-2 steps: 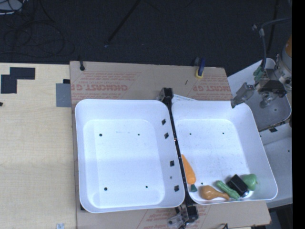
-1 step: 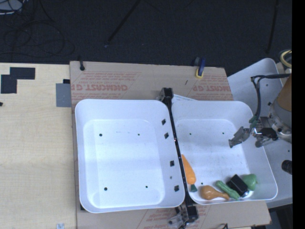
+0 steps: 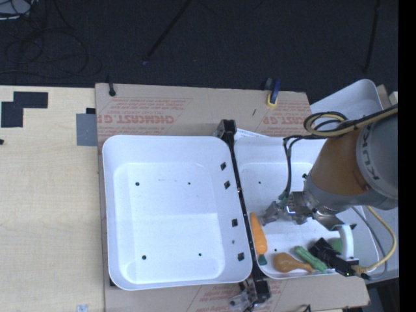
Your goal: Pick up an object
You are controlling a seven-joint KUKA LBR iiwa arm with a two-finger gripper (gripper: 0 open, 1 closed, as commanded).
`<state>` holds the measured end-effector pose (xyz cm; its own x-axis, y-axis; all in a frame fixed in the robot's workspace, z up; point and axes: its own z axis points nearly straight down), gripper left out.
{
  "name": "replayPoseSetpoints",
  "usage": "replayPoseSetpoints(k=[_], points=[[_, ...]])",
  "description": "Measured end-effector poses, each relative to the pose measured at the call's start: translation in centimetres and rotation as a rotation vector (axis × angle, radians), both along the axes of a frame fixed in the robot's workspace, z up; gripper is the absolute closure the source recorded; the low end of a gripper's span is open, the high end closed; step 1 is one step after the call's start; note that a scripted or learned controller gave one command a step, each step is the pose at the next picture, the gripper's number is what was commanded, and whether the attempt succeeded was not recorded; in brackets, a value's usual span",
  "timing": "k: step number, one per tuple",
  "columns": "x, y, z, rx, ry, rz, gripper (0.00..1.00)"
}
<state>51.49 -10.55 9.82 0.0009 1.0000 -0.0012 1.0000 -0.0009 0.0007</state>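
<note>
My gripper (image 3: 279,212) hangs low inside the right bin (image 3: 270,168), reaching in from the right. Just to its left and a little nearer the front, an orange carrot-shaped piece (image 3: 259,234) lies along the bin's left wall. At the bin's front edge rest a tan drumstick-shaped piece (image 3: 290,262) and a green piece (image 3: 311,258) side by side. A small teal bit (image 3: 262,259) sits below the carrot's tip. Nothing is visibly held by the gripper.
The left bin (image 3: 130,174) stands beside the right one, with a black divider rail (image 3: 235,194) between them. Both rest on a cardboard sheet (image 3: 169,112). A blue and yellow clamp (image 3: 273,91) grips its far edge.
</note>
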Motion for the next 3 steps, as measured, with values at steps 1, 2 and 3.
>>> replayPoseSetpoints(k=[1, 2, 3], points=[[0.9, 1.7, -1.0, -0.009, 0.001, -0.002, 0.0], [7.7, 2.2, -1.0, -0.001, -0.002, 0.002, 0.0], [12.4, 1.0, -1.0, 0.0, -0.001, 0.005, 0.0]])
